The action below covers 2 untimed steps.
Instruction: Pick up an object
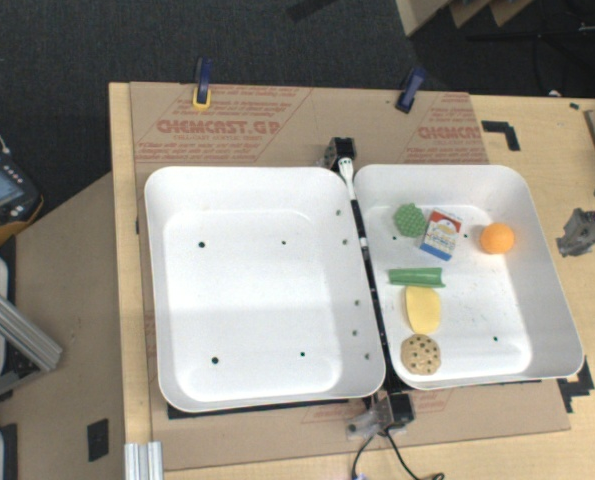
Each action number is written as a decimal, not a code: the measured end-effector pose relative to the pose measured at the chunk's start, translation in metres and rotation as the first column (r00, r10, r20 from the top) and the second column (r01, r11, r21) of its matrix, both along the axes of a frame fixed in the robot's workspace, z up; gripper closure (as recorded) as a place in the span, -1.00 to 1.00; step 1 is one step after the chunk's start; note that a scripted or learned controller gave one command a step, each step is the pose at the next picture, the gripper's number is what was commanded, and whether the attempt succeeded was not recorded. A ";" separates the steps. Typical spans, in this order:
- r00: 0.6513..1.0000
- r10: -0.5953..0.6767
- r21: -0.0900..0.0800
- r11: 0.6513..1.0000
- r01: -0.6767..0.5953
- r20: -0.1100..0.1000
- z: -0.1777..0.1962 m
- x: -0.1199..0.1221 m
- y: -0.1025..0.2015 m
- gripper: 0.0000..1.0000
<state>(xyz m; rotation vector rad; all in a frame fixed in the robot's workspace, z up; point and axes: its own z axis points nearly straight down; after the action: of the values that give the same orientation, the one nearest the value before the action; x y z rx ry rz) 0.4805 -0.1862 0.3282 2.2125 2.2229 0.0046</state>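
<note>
Clearly all my candidates sit clustered in the right bin [537, 268]: an orange ball [496, 238], a small carton [440, 235], a cookie [420, 353]. I see the gripper [580, 231] parked outside that bin's right rim; its opening I cannot tell.

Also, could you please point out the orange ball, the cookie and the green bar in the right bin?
orange ball [496, 238], camera view, its centre.
cookie [420, 353], camera view, middle of its top.
green bar [416, 278], camera view, mid-length.

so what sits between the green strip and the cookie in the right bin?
Camera view: a yellow piece lies between the green strip and the cookie.
</note>
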 end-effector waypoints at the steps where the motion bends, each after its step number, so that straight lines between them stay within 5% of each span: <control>1: 1.000 -0.003 -0.002 1.000 0.003 0.001 0.009 0.000 -0.002 1.00; 2: 1.000 -0.008 0.001 1.000 0.008 -0.009 -0.014 -0.002 -0.040 1.00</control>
<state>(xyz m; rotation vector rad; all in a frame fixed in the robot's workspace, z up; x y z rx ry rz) 0.4785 -0.2262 0.3140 2.2262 2.2187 -0.0039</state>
